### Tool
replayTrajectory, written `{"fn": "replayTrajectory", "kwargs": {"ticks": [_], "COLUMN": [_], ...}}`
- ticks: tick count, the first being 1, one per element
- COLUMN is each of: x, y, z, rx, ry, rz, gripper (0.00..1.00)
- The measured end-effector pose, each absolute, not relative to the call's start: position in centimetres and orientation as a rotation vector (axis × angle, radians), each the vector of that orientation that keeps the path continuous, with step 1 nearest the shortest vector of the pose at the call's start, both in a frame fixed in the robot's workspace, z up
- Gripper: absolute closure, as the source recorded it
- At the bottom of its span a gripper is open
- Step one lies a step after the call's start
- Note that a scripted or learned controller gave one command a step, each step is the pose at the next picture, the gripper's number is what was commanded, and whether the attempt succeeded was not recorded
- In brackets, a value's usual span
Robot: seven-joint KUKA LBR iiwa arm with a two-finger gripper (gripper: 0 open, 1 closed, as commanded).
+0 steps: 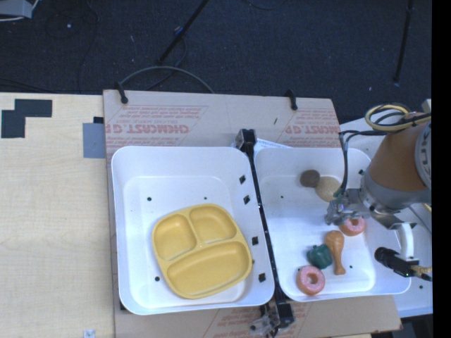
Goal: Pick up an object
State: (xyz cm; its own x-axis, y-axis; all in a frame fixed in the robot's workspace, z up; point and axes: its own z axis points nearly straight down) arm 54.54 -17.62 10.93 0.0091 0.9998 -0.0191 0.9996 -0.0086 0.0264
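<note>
hand (341,212) low in right bin (289,182), grip state unclear | pink donut (351,225) just beside | yellow tray (203,249) fills left bin (134,189)

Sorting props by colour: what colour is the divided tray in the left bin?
Yellow: the divided tray shows clearly in the camera view.

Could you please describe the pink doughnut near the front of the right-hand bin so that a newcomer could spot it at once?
Find the right bin, beside the bin holding the yellow tray. Near its front edge lies a pink ring doughnut, just below the green toy. Another pink doughnut sits farther back by the gripper; this one lies apart from it.
</note>
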Motion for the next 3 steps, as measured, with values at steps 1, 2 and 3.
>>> {"fn": "replayTrajectory", "kwargs": {"ticks": [1, 2, 3], "x": [53.9, 53.9, 53.8], "y": [-17.6, -17.5, -17.4], "z": [15.4, 19.7, 23.9], "rx": [2.227, 2.219, 2.218], "ry": [2.216, 2.222, 2.222], "rz": [0.001, 0.002, 0.002], "gripper": [1.00, 1.00, 1.00]}}
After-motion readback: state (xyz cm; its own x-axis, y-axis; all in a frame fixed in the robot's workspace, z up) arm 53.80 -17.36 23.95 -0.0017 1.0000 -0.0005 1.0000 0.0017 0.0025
